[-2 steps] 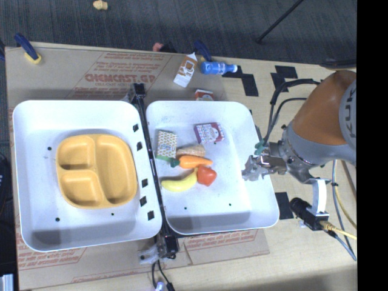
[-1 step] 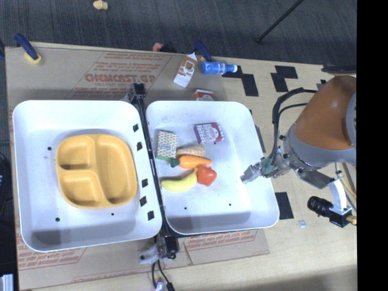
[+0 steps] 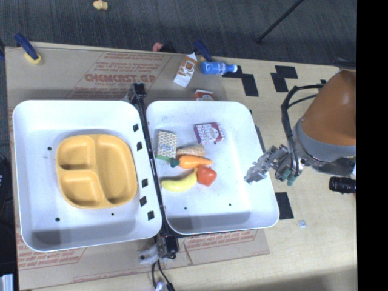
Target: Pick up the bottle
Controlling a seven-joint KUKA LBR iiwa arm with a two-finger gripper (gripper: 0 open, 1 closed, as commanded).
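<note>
Small blue bottle lies sideways — outside the bins.

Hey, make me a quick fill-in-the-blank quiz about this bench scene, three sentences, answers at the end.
1. The yellow tray sits in the ____ bin.
2. The blue bottle lies outside both bins, on the ____.
3. The banana in the right bin lies beside a red ____.

Missing words: left; bench; tomato
</note>
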